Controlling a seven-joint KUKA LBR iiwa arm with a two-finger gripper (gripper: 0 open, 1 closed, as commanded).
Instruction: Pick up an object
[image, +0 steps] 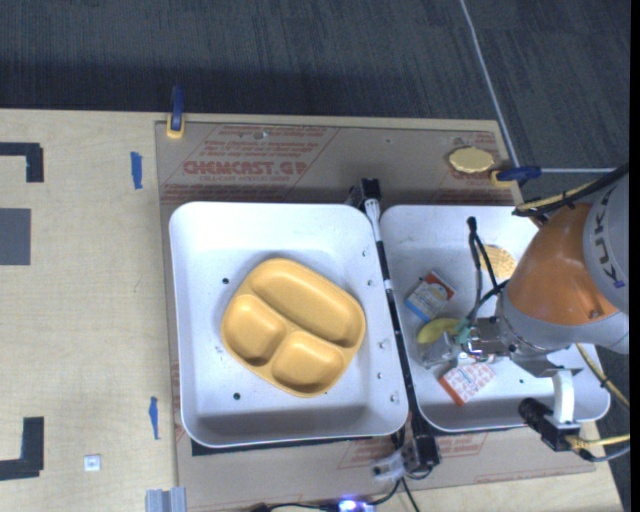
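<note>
Camera view: nearest the lower edge, at about five o'clock, a red-and-white packet is seen lying flat on the floor of the right bin. Just above it the gripper is lowered into that bin from the arm at four o'clock; whether it is released or clenched cannot be told, as the wrist covers it. A small yellow piece lies just beside the gripper on its nine o'clock side, and a second packet sits a little farther up. A round biscuit-like disc is partly hidden behind the arm. At nine o'clock the left bin bears a yellow divided tray. The descent onto an object is judged to be in hand; a firm closure on the yellow piece or near packet, then a straight lift, would be called for next.
</note>
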